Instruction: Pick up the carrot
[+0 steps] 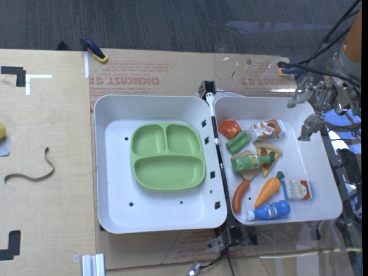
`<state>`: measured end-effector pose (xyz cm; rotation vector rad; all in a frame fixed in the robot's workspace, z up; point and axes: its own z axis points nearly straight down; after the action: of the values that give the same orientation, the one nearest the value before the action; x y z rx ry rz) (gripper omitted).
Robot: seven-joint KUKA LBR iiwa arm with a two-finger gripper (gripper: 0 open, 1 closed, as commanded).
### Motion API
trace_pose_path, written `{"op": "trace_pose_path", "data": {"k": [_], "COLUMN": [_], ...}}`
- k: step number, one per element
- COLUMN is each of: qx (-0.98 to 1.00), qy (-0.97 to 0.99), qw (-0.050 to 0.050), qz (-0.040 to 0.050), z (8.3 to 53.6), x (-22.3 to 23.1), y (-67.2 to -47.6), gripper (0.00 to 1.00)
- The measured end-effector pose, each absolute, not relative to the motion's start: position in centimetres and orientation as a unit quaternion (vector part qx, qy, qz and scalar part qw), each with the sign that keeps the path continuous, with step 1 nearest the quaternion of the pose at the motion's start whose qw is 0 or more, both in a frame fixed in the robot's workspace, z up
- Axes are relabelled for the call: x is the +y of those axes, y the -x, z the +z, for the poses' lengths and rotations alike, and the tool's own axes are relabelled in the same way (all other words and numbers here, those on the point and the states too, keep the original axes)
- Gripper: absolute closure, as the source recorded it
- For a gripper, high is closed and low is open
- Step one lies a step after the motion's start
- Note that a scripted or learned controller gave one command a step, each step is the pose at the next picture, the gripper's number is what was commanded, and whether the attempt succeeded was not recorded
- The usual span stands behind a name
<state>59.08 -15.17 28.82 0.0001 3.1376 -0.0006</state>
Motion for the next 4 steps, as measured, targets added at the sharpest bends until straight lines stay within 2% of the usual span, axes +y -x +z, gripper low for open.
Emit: {"op": "trace_pose_path", "data": {"k": [1, 2, 3, 4], "qx": [0.998, 1.0, 0.994, 0.983], "qy": [-0.07, -0.017, -0.105, -0.184], "qw": [0.001, 0.006, 0.006, 0.007], "qz": [-0.0001, -0.0006, 0.0, -0.0003], "z": [18.3, 9.6, 9.6, 9.6], "x": [-12.4, -12.5, -13.9, -15.7], "y": [-54.3, -53.6, -49.0, -56.6], "gripper": [0.0, 0.0, 0.0, 0.0]}}
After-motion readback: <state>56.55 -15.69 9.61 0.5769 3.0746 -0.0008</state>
